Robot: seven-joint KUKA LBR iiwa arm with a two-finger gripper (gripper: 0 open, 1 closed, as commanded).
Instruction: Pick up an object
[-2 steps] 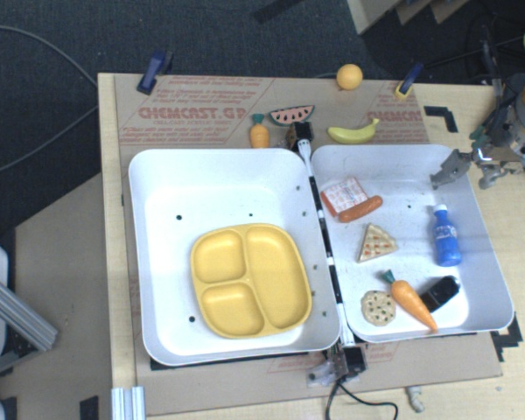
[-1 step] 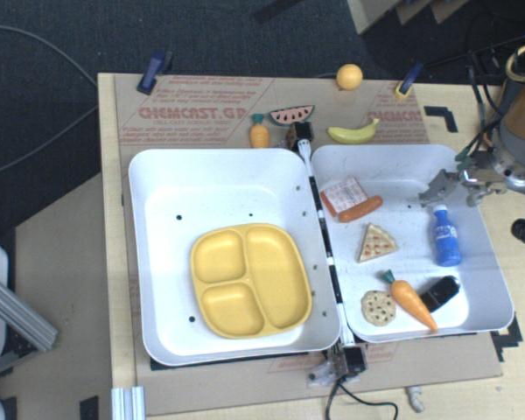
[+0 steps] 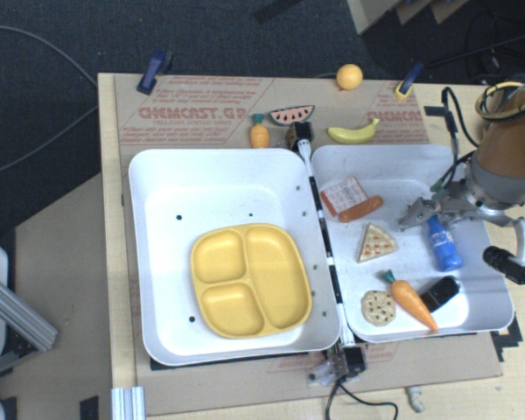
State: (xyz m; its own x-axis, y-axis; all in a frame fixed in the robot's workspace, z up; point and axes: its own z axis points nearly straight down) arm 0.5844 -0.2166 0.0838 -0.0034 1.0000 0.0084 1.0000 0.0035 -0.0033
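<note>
1. Look to the right bin [image 3: 499, 309]: your claw [image 3: 426, 210] sits low over its far half, the grey fingers [image 3: 413, 213] pointing left from the wrist.
2. You cannot tell how wide the claw stands; the fingers read as a dark tangle, and nothing shows between them.
3. Just beside the claw, on its near side, the blue bottle [image 3: 443, 243] lies on the bin floor, running far-to-near with a slight tilt. Whether the fingers touch its cap, you cannot tell.
4. Left of the claw, there's the sausage [image 3: 360, 209] lying across a red-and-white packet [image 3: 340, 194], both in the far left part of that bin.
5. Nearer to you, the pizza slice [image 3: 376, 243] rests mid-bin, apart from the bottle.
6. Along the near side you've got the cookie [image 3: 378, 307], then the carrot [image 3: 410, 302] slanting down to the right, and a black block [image 3: 440, 292] just beside the carrot's thick end.
7. Swing left: the left bin [image 3: 157, 191] carries a yellow divided plate [image 3: 249, 280] in its near half.
8. Beyond the bins, on the bench [image 3: 201, 112], sit a watermelon slice [image 3: 292, 114], a banana [image 3: 353, 132], a small orange fruit [image 3: 260, 136] and an orange ball [image 3: 349, 77] at the far edge.
9. Two blue clamps [image 3: 153, 73] grip that far edge, one left and one right.
</note>
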